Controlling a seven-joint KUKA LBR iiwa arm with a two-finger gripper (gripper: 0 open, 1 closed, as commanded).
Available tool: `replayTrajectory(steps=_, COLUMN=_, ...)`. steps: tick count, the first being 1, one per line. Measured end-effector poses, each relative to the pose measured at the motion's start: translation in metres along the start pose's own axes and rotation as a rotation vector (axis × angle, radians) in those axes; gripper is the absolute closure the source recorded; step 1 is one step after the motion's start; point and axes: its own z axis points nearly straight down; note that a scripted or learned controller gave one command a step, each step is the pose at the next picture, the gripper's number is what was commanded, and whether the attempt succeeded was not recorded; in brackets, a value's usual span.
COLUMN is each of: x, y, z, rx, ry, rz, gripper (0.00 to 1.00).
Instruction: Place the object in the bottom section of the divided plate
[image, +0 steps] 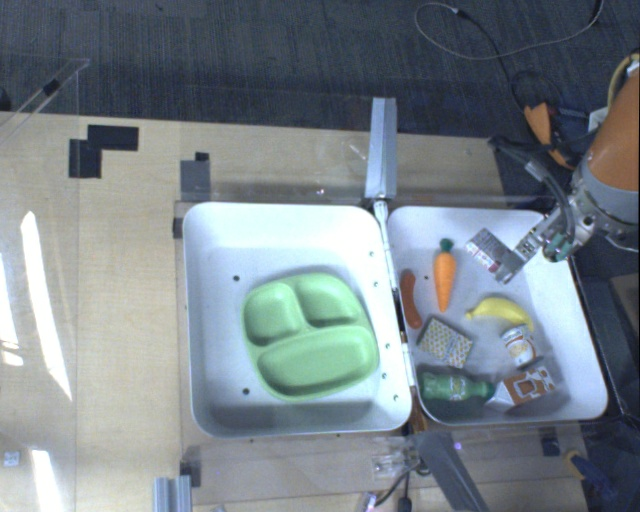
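A green bottle (455, 385) lies at the right bin's (590, 385) near edge. Above that bin, the pincer (520, 250) grips a small grey packet (492, 252) between its fingers. The green divided plate (310, 332) sits well apart, in the left bin (215, 300).

I work in a robotics lab, not a kitchen: my pale wooden bench (90, 300) stands on dark grey carpet (250, 50) with loose black cables (500, 45) trailing over it. Two shallow white plastic bins (200, 330) sit clamped between grey metal brackets (381, 150), holding toy food and a green divided plate (310, 335).
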Motion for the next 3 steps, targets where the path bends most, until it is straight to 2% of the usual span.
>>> replayTrajectory(steps=1, x=0.009, y=-0.012, z=-0.033, rx=-0.001, ry=-0.002, rz=0.204, gripper=1.0)
replayTrajectory(steps=2, x=0.045, y=0.068, z=0.05, rx=0.001, ry=0.002, rz=0.095, gripper=1.0)
replayTrajectory(steps=3, x=0.099, y=0.115, z=0.086, rx=0.001, ry=0.004, rz=-0.019, gripper=1.0)
